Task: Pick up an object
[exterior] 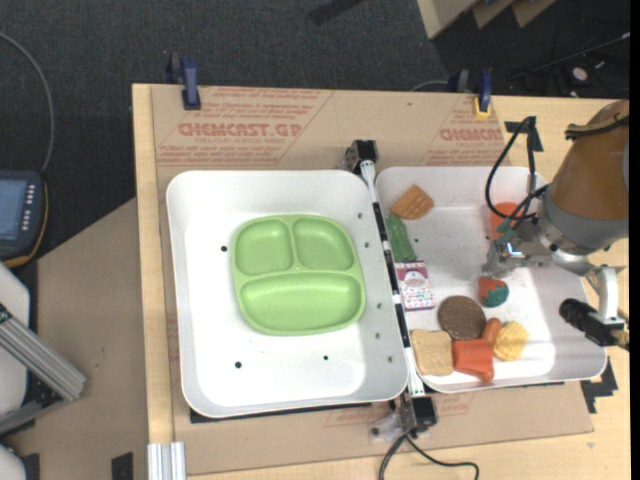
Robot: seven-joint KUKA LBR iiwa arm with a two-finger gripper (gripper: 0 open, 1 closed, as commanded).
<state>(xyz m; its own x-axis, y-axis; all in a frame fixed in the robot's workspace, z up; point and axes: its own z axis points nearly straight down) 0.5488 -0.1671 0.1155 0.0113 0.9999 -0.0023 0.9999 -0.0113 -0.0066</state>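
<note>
The right bin (455, 230) holds several toy foods. An orange wedge (411, 204) lies at its back left, with a green stick (399, 236) and a pink-and-white packet (414, 286) along the left wall. At the front sit a brown round cookie (461, 316), a tan bread slice (433, 352), a red-orange block (473, 359) and a yellow piece (511, 340). My gripper (503, 256) hangs low in the bin's right half, just above a red-and-teal piece (492, 291). A red item (505, 212) is partly hidden behind the gripper.
The left bin (200, 298) carries a green divided plate (297, 273). A black rail (385, 268) separates the two bins. The arm's orange band (592, 168) and black cables (505, 168) overhang the right bin's far right side. Blue clamps (187, 78) grip the bench's back edge.
</note>
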